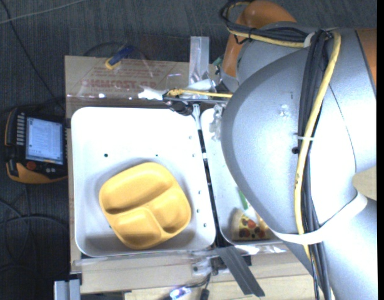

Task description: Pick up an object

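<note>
Hand hidden under the arm's bulk; its grip cannot be told.

Smooth grey arm housing (292, 130), rounded and glossy, with black and yellow cables (308, 105) strapped along it and an orange band (267, 14) at the top, covers most of the right bin (226, 224). A yellow plastic tray (145, 204), rounded-square with three moulded compartments, lies in the left bin (92, 130), toward its near side. Small mixed-colour objects (251, 227) peek out in the right bin just beside the arm. A handheld pendant with a lit screen (37, 144) lies on dark carpet left of the desk.
</note>
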Motion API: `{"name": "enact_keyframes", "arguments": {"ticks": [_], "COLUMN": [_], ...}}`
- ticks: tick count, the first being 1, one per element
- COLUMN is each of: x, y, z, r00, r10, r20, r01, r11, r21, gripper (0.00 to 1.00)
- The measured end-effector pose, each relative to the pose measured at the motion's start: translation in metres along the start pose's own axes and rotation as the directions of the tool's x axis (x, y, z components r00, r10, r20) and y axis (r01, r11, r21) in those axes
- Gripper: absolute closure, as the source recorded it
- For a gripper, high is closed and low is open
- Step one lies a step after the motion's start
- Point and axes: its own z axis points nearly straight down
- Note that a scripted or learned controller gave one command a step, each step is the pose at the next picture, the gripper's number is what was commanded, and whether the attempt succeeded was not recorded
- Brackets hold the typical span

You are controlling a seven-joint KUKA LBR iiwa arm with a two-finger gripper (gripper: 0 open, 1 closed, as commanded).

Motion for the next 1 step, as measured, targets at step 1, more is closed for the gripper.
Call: {"name": "enact_keyframes", "arguments": {"ticks": [1], "x": [-0.044], "y": [-0.0725], "z": [0.0046], "r00": [1.0], "r10": [-0.003], "r20": [-0.001], "r01": [0.003], "r11": [1.0], "r21": [-0.001], "gripper": [1.0]}}
